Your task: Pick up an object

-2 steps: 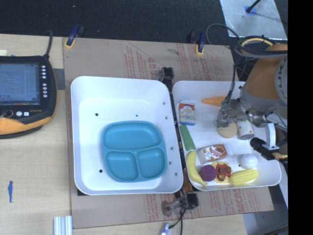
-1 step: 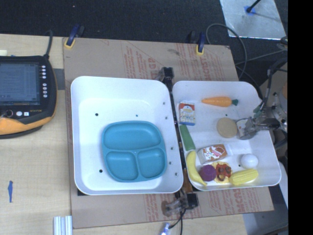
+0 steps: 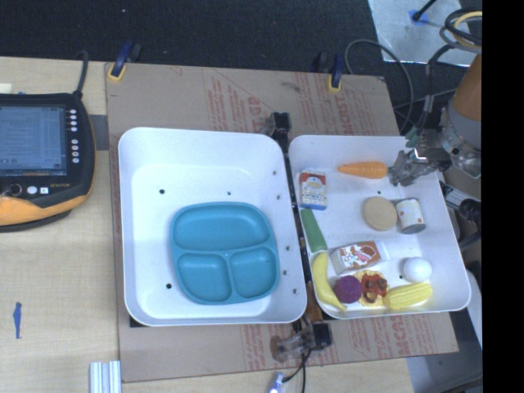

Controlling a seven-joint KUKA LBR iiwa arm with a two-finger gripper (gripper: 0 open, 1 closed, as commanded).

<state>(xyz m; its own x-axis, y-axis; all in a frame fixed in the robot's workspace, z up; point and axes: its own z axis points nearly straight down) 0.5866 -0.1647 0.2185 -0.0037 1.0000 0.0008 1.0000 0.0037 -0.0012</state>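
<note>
1. Carrot point(image 3: 363, 169): an orange carrot lying flat near the far wall of the right bin point(image 3: 455, 244), its thick end just beside the pincer.
2. Pincer point(image 3: 404, 170): grey, hanging over the far right part of the right bin, immediately right of the carrot; nothing is visible between its tips, and whether they are spread or closed cannot be told.
3. Small can point(image 3: 409, 215): on its side, on the near side of the carrot and below the pincer, touching the round tan object point(image 3: 380, 214) to its left.
4. Small carton point(image 3: 313, 190): left of the carrot, by the bin's left wall; a green stick-shaped item point(image 3: 312, 229) lies nearer the viewer from it.
5. Near-edge cluster, well apart from the carrot: a snack packet point(image 3: 357, 256), a white ball point(image 3: 417, 268), a corn cob point(image 3: 408, 295), a purple round item point(image 3: 347, 288) and a banana point(image 3: 323, 283).
6. Left bin point(image 3: 147, 162): far left of the carrot, holding a blue three-compartment tray point(image 3: 223, 250).
7. Worktop point(image 3: 57, 301): carries both bins on a brown board point(image 3: 246, 97); a control tablet point(image 3: 41, 158) rests at the worktop's left edge.
</note>
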